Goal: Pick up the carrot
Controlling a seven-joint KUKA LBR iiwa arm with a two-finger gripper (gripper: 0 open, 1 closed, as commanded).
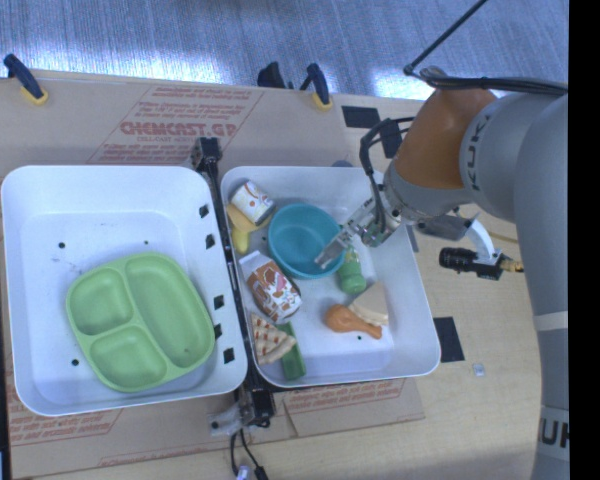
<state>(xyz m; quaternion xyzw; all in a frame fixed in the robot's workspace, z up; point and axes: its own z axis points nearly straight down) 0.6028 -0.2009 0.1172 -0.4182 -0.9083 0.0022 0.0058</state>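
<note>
Camera view: the claw (pixel 338 248) hangs over the right white bin (pixel 412 298), its metal fingers slightly parted at the rim of the teal plastic bowl (pixel 300 238), gripping nothing. The orange carrot (pixel 352 320) lies just below, apart.

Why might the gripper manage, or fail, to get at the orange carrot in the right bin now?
Probably manages: the carrot lies uncovered, with the gripper just above it near the blue bowl.
</note>
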